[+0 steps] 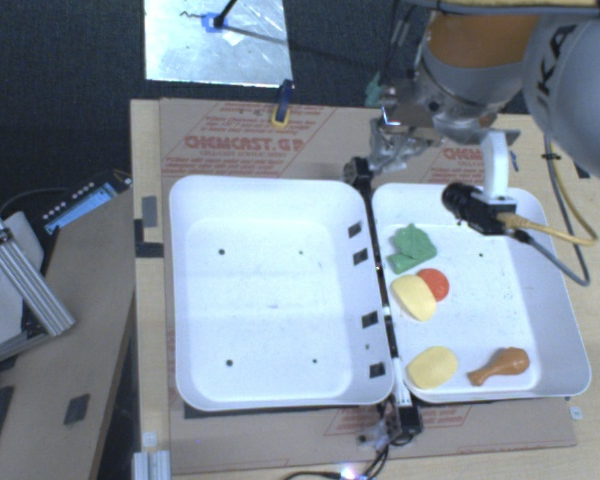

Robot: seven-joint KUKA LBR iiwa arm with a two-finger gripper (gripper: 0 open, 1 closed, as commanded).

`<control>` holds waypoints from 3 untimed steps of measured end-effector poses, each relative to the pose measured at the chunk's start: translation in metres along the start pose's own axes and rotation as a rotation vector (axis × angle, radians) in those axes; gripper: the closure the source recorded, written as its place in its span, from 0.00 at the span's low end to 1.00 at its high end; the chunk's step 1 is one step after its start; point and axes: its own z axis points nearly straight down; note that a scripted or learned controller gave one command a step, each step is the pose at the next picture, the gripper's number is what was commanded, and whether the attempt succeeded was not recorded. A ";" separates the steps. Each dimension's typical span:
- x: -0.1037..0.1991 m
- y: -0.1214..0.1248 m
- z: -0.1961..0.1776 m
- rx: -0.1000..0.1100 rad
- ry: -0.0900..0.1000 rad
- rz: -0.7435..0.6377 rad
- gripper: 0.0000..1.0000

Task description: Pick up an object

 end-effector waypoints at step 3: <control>0.149 -0.105 0.043 0.034 -0.010 0.007 1.00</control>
